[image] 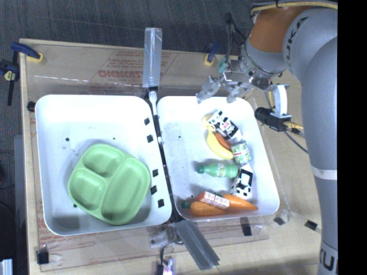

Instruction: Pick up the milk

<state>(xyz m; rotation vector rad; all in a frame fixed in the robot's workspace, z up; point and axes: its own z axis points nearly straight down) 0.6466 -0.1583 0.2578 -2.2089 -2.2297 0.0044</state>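
A grey KUKA arm [309, 56] with an orange band hangs its gripper [221, 90] over the far rim of the right bin [172, 153], fingers spread apart and holding nothing. The milk, judged to be a cow-patterned carton [222, 124], lies flat in the bin's far right corner, just below the gripper toward the near edge, its long axis slanting from far-left to near-right. It touches a banana [218, 145] on its near side, with a small green-labelled can [241, 152] just beside both. A second black-and-white carton [245, 182] rests against the right wall nearer the front, so which of the two is the milk cannot be settled. A green bottle [219, 169] and a carrot [221, 206] lie along the near edge. The bin's left half stands open for approach; the right wall crowds the carton. The left bin [51, 125] carries a green divided plate [110, 183].
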